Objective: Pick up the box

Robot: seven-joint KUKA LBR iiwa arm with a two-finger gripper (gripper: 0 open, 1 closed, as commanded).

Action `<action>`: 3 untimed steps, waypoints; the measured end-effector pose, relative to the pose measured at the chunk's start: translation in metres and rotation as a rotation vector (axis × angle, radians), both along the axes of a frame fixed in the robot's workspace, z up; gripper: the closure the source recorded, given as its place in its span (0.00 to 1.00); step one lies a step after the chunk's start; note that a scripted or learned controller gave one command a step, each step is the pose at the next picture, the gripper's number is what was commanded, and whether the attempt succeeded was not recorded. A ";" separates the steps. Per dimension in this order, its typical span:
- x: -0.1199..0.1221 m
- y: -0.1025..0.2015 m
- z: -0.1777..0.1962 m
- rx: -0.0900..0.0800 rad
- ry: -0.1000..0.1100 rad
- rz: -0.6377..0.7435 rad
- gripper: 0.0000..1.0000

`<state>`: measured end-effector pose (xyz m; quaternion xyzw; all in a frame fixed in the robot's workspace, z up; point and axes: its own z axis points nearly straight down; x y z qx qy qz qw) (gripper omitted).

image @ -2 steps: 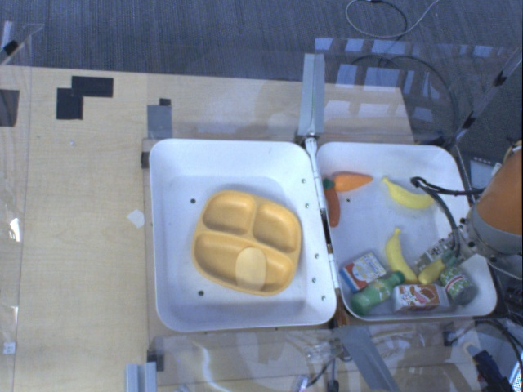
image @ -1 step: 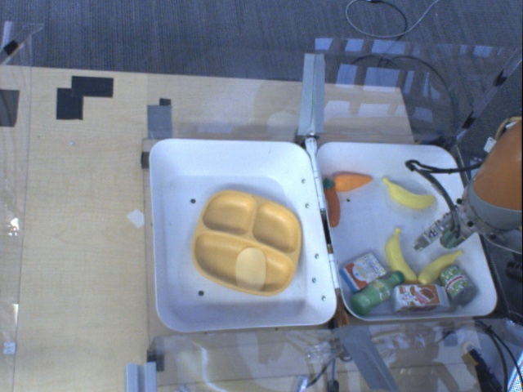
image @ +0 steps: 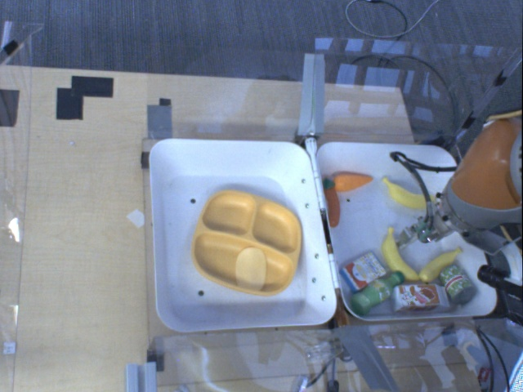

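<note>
Gripper (image: pixel 425 232) hangs over the bananas (image: pixel 395 251) at right of frame, probably lining up on the box (image: pixel 365 269) wedged against the bottle (image: pixel 377 292), can't tell if it's open or clenched.

The arm (image: pixel 490 178) is reaching in from the 3 o'clock side of the view, its grey body and orange band sitting at the far right edge, slightly above mid-height. The wrist is pointing down and toward 9 o'clock, ending in the claw (image: pixel 425 232), which is hanging low at about 4 o'clock from the centre of the view. A dark cable (image: pixel 413 170) is looping out from the wrist toward 10 o'clock and curving back down toward the claw.
</note>
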<state>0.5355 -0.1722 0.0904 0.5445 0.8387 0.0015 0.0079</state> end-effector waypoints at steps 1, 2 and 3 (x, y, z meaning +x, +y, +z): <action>-0.043 0.046 0.001 0.003 -0.005 -0.117 1.00; -0.011 0.130 0.095 0.010 0.007 -0.357 1.00; -0.009 0.130 0.106 0.010 0.002 -0.349 1.00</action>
